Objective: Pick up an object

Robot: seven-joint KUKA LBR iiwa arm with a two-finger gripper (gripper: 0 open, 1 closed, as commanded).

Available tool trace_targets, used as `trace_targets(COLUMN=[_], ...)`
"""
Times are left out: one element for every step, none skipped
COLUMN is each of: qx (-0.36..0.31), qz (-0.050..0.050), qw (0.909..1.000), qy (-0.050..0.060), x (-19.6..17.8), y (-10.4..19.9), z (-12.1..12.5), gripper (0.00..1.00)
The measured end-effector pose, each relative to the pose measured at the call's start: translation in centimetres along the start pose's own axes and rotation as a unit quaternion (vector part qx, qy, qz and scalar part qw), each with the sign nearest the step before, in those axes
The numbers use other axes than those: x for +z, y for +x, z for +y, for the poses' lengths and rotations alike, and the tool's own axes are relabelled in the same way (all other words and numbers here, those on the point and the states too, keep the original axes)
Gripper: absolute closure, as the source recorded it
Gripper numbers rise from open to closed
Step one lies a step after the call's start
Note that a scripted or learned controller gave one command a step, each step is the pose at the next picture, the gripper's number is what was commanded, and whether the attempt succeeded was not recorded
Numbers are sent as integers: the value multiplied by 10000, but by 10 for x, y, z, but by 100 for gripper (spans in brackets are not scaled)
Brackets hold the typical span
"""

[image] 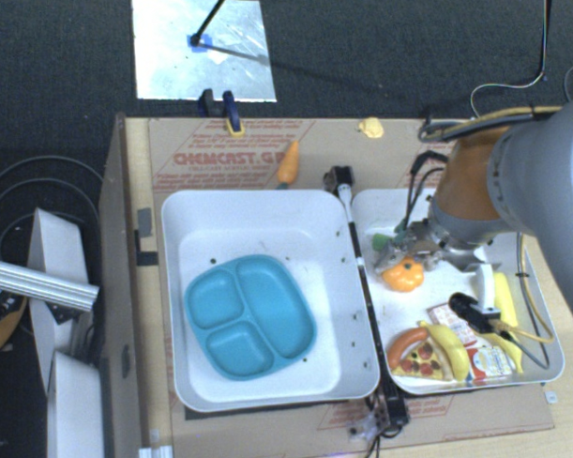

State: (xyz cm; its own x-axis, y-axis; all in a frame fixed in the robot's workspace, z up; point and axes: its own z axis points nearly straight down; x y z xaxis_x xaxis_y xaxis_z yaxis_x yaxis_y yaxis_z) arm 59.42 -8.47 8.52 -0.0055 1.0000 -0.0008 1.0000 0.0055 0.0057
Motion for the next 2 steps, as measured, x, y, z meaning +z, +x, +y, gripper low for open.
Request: trace_targets(qx=[6, -22], qz=[7, 16], qw=[10000, 10000], qy=[10, -7], x=[-10, -105], y=[0, 61], z=[-1, -24], gripper=[100, 100])
